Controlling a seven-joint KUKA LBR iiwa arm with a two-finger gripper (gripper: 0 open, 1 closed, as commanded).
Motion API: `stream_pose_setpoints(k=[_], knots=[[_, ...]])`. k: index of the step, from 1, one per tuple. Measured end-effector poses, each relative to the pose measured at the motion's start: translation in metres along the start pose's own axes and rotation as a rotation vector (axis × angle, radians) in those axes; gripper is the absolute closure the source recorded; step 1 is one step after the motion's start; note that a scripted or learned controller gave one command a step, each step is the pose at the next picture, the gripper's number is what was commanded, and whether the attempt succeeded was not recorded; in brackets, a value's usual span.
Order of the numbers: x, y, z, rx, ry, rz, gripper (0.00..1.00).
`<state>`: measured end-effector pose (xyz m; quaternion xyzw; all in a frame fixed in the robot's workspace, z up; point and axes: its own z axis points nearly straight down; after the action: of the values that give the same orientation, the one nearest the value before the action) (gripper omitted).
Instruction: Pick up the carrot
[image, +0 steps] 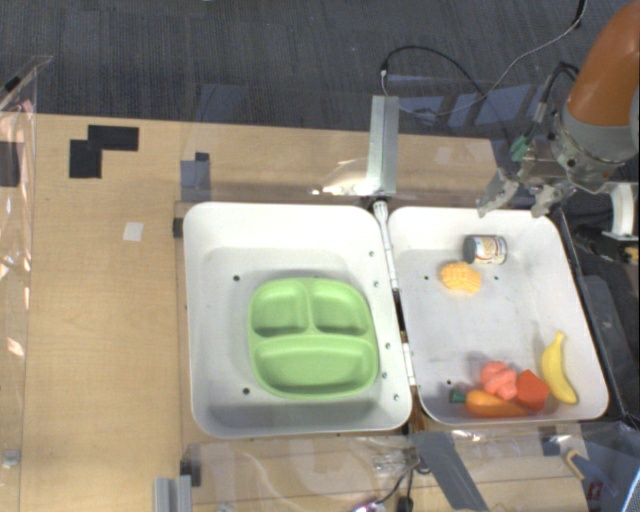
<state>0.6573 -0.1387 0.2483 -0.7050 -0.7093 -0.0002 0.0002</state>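
Gripper above the far edge of the right bin, carrot down at the near edge.

The gripper (518, 197) hung over the right bin (520, 300) at its far rim, fingers spread apart and holding nothing. The carrot (492, 403) lay at that bin's near edge, touching the strawberry (498, 379) and the red pepper (532, 389), its long axis running left to right along the wall. From the gripper, the carrot lay straight across the bin toward the camera, past the can (485, 249) and the corn (461, 278).

Arm (598, 90): broad orange band at top right, grey metal wrist below. Small green spot on wrist's left side. Thin dark cables loop beside it. Claw (520, 198): two pale grey fingers (497, 197), slim, angular.
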Motion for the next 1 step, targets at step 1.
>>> stream_pose_setpoints(k=[1], knots=[[0.0421, -0.0353, 0.1522, -0.001, 0.0, 0.174, 0.0]])
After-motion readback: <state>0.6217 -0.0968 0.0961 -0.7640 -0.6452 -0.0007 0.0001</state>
